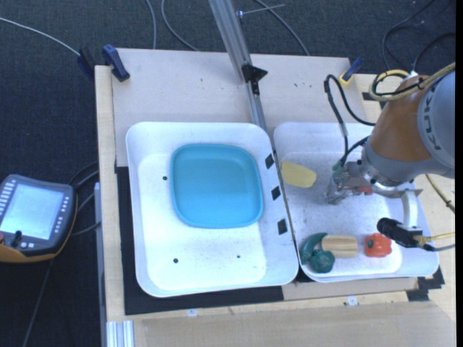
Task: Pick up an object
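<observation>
The arm reaches into the right bin [289, 139] from the right, and the gripper [338, 192] is down low over bare white floor near the middle of that bin. Whether it is apart or together cannot be told at this size and slant, and nothing shows clamped in it. So the step in hand looks like the approach: lowered into the bin, with no object taken yet.

Just to the gripper's left and slightly farther back lies a flat yellow piece [298, 173], the closest candidate. Toward the front, along the near wall, sit a green pepper [317, 251], a tan block [340, 246] touching it on its right, and a red tomato [377, 245] beside that. A black plug [394, 229] on the arm's cable hangs just above the tomato.

The next move, as I judge it, calls for a short shift left and back to centre over the yellow piece, then a straight drop. The piece looks thin and flat, so the grip would need to reach nearly to the floor.

Room is fair: open floor surrounds the gripper on all sides. The tight edge is to its left, where the divider [278, 194] between the bins runs just past the yellow piece. The left bin [145, 194] holds a blue plate [216, 185], well apart.
</observation>
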`<action>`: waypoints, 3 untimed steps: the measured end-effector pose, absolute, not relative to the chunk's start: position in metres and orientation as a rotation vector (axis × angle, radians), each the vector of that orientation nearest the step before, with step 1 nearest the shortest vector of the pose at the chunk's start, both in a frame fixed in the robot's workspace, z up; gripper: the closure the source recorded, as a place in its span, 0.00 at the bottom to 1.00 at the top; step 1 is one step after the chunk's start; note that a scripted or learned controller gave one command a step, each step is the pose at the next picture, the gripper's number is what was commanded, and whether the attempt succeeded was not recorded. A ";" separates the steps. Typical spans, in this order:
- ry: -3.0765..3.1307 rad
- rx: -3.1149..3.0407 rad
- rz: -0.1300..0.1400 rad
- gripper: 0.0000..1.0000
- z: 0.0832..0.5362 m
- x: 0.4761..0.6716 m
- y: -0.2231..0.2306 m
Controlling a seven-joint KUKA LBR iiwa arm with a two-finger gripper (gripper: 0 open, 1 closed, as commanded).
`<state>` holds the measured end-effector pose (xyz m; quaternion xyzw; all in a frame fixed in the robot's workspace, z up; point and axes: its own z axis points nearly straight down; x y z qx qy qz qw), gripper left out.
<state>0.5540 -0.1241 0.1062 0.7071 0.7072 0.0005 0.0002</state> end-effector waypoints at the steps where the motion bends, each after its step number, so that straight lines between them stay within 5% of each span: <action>1: 2.219 2.218 0.005 1.00 0.169 0.557 -0.125; 3: 2.219 2.218 0.006 1.00 0.285 0.562 -0.126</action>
